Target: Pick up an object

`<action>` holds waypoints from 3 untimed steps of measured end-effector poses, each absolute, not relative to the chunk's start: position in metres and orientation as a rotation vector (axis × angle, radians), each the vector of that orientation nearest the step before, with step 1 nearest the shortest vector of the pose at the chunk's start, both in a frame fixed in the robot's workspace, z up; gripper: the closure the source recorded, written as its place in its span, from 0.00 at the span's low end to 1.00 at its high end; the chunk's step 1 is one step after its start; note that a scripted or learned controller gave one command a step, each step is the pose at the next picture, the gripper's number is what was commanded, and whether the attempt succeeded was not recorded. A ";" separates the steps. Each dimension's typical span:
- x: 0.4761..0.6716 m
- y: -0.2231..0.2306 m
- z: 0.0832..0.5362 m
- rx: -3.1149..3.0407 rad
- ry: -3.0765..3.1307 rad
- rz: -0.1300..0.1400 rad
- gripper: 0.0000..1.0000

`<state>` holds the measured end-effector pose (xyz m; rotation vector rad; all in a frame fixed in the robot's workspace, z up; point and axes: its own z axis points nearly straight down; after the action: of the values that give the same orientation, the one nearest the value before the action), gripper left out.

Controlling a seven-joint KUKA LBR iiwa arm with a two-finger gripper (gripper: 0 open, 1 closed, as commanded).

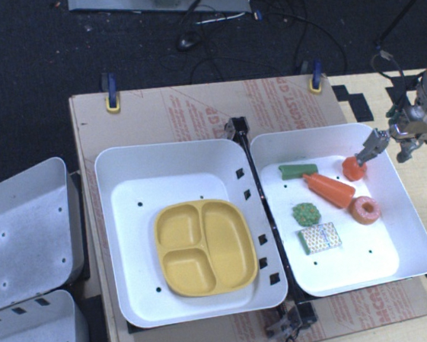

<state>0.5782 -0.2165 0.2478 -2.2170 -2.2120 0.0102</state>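
Where the arm reaches in over the right bin's (399, 183) far right corner, the gripper (388, 146) hangs with its two fingers spread wide, nothing between them; one fingertip (366, 154) sits just above a small red piece (353, 169) near the bin's right wall. An orange carrot (330, 189) lies slantwise beside that piece, with a green strip (298, 170) toward the far edge. A pink ring (366, 209) rests near the right wall, a green broccoli bit (306, 213) and a patterned block (320, 237) lie mid-bin. The left bin (122, 177) holds a yellow divided plate (205, 246).
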 end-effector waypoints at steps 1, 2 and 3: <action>0.581 -0.216 0.255 -2.221 -2.223 0.000 0.00; 0.578 -0.219 0.192 -2.220 -2.217 0.004 0.00; 0.577 -0.221 0.149 -2.221 -2.219 0.003 0.00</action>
<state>0.5768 -0.2214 0.1489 -2.2211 -2.2185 0.0028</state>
